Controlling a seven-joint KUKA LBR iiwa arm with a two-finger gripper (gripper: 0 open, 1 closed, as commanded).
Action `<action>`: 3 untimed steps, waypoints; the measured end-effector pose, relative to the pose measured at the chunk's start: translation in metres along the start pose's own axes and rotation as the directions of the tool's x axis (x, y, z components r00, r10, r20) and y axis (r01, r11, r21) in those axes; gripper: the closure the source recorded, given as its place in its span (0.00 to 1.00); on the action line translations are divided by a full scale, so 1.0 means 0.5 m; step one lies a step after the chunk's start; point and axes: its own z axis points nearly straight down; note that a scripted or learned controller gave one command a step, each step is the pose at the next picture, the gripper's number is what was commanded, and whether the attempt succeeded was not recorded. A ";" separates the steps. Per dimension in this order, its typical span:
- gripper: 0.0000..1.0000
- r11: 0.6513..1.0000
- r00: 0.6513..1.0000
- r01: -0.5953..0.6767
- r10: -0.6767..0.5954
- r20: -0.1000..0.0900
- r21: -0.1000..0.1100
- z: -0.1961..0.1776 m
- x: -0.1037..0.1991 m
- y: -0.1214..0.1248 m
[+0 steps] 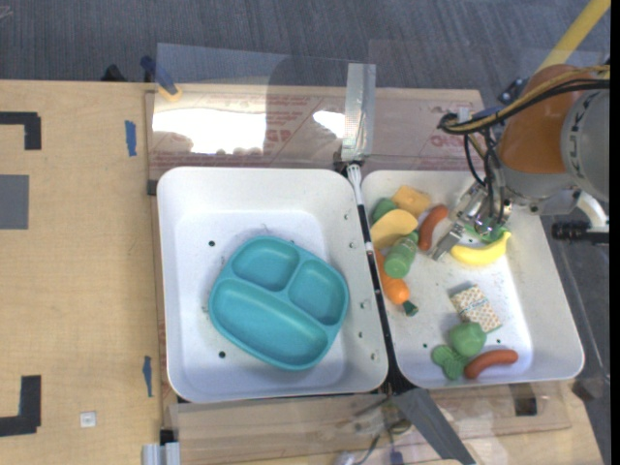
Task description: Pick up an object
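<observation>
My gripper hangs low in the right bin, near its upper middle, right over a yellow banana and touching or nearly touching it. A red sausage lies just to its left. Farther left are a yellow piece, an orange-yellow piece, green pieces and a carrot. Toward the front of the bin lie a patterned cracker, a green vegetable and another red sausage.
The left bin holds a teal divided plate. A ridge separates the two bins. The grey arm with its orange band and cables comes in from the upper right.
</observation>
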 end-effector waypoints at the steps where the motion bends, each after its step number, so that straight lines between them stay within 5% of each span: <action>1: 1.00 1.000 1.000 0.005 -0.005 0.012 -0.005 -0.029 -0.004 0.009; 2: 1.00 0.998 0.998 0.058 -0.058 0.008 -0.008 -0.282 0.091 0.098; 3: 1.00 0.997 0.997 -0.071 0.071 -0.001 -0.003 -0.359 0.148 0.173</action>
